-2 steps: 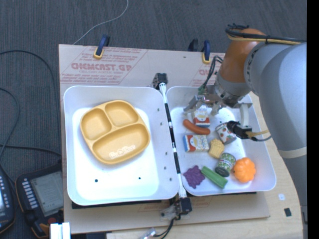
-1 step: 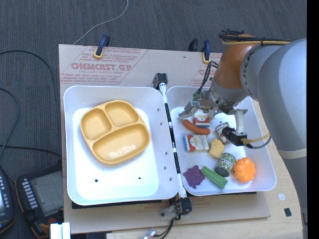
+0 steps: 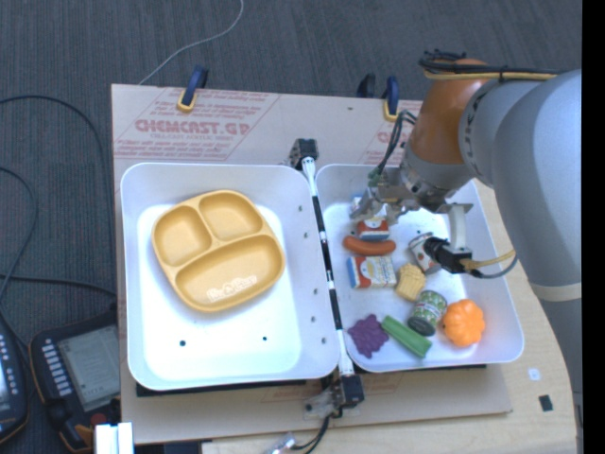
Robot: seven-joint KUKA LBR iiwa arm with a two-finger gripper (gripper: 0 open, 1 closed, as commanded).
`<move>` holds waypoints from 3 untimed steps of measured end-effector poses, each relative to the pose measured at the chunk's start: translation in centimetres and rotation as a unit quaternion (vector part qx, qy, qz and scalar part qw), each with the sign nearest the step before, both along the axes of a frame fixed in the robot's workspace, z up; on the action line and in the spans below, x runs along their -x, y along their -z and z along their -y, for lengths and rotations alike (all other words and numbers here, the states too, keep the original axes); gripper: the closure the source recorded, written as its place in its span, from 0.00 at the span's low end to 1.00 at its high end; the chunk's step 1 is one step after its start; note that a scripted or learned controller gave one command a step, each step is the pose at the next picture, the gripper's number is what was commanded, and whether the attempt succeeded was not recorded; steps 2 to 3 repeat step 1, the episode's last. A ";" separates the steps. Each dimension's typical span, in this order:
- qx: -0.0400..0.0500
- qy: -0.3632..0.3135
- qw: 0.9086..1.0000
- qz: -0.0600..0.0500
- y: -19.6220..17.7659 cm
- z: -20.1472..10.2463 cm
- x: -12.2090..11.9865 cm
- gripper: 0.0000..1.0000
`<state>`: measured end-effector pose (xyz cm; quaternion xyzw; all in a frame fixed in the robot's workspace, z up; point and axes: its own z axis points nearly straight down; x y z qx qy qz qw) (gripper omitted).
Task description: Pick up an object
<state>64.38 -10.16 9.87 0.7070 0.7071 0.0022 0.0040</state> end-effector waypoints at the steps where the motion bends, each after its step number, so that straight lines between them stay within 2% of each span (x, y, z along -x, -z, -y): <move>1: -0.001 -0.001 1.000 -0.004 -8.6 -6.1 5.2 1.00; 3: -0.001 -0.001 1.000 -0.004 -8.6 -6.1 5.2 1.00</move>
